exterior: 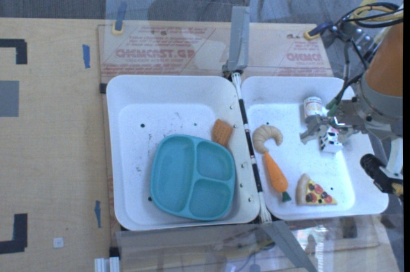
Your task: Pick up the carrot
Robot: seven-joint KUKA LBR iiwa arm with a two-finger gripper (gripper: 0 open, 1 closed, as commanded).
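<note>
The carrot point(277, 173) lies in the right bin point(359, 199), near that bin's left wall and a bit below the middle of the frame. It is orange with a small green end. Its long side runs at a slant: the thin orange tip points to the upper left, and the green end points to the lower right. A toy croissant point(266, 135) sits just above it, touching or almost touching the tip. A toy pizza slice point(313, 192) lies just to the right of the green end.

The claw point(318, 130) hangs over the right bin, up and to the right of the carrot. From the claw, the carrot lies down and to the left. I cannot tell how the claw is set, because the metal parts there are dark and mixed up with a small white can point(312, 106) and a little black and white toy point(331, 140) close by. Nothing orange shows in the claw, so I judge the carrot is not picked up yet.

There is just one arm point(388, 72), and it comes in from the right. I think the claw needs to move to the lower left and turn to cross the carrot's slant.

The left bin point(122, 136) holds a teal plate point(194, 178) and a small brown snack point(222, 132).
</note>
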